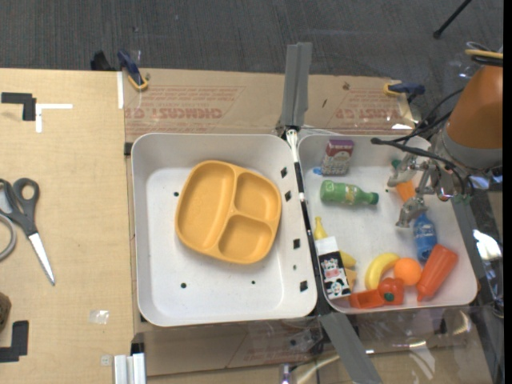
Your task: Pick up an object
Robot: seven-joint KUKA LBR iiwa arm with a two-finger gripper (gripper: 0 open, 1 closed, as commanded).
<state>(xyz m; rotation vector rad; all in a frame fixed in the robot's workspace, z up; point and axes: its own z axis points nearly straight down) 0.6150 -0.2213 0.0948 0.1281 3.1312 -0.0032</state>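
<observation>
Bearing two shallow white bins side by side: a light wooden bench (64,214), with the left bin (152,294) and the right bin (460,290) touching along a shared edge. Lying flat under the bins and reaching toward the bench's far side, a sheet of brown cardboard (200,102). Resting on the bare wood well left of the bins, scissors (28,222). Sitting near the bench's front edge, a small clear scrap (99,318).

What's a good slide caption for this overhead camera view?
End effector hovers over the toy-filled right bin; left bin holds a yellow divided plate.
</observation>
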